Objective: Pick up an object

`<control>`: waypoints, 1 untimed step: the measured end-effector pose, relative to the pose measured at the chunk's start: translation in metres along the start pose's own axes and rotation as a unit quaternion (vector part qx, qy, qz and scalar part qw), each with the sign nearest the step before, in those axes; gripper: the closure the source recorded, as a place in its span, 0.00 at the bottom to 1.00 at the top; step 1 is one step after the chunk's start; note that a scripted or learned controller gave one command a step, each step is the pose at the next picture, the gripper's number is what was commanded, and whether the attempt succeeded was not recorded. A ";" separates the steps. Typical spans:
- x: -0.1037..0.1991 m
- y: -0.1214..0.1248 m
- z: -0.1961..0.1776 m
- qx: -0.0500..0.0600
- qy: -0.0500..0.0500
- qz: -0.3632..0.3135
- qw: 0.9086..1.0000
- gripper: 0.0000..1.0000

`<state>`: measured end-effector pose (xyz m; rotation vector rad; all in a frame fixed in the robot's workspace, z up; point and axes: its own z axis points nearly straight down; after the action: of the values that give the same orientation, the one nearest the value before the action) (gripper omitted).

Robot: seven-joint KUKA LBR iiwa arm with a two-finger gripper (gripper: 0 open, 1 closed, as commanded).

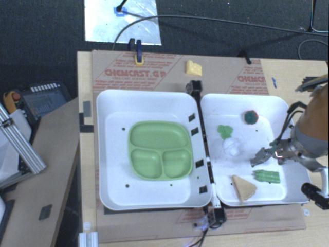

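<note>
The camera view looks down on two shallow white bins set side by side on a cardboard-covered bench. The left bin (110,153) carries a pale green divided tray (160,150) with three compartments, lying flat near its middle.

The right bin (277,104) holds the loose objects. A dark green round piece (251,117) lies near its far wall. A small bright green piece (224,131) sits left of centre, and just below it is a clear, pale lump (232,148), hard to make out against the white floor. A tan wedge (243,187) lies near the front wall, and a green ridged piece (267,176) lies to its right.

The arm reaches in from the right, and its gripper (260,158) hangs low over the right bin, just above the green ridged piece and right of the clear lump. How its tool stands, apart or together, cannot be told here; nothing is seen between its tips.

A small yellow block (194,68) rests on the cardboard beyond the bins.
</note>
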<state>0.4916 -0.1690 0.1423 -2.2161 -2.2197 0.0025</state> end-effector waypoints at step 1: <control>0.001 0.000 0.052 0.000 0.000 0.000 1.000 0.00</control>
<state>0.4911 -0.1683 0.0899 -2.2171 -2.2196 0.0017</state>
